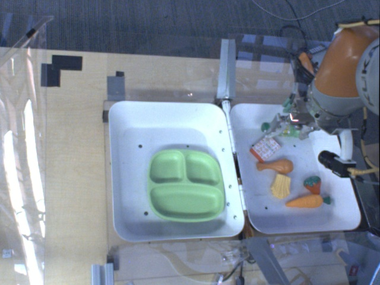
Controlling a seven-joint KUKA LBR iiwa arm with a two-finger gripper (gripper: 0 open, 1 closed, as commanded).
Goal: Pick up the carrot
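The carrot [304, 202] I am after lies flat in the right bin [350, 217], near its front edge, with the orange body pointing left and a small green tuft at the right end. My jaws hang over the far side of the same bin, near [295, 119], well apart from the carrot, and from this slant I cannot tell how they are set, since the wrist and its orange band cover them. Just behind the carrot sits a strawberry [313, 184], close to its leafy end; a pale yellow wedge [281, 186] lies just beside its narrow tip, and a drumstick [275, 166] and a small red and white packet [265, 149] are farther back. The left bin [122, 159] carries a green divided plate [186, 185], which plays no part here. I judge the carrot to be a toy, light and stiff, likely hollow plastic with a smooth skin that could slide or roll under pressure. It tapers, so a hold near the tip would tend to squirt it out. My best chance, I think, is across the thick middle of the body, pinching from front and back, with the strawberry side given enough room that I do not nudge it. The tuft looks too small to trust.
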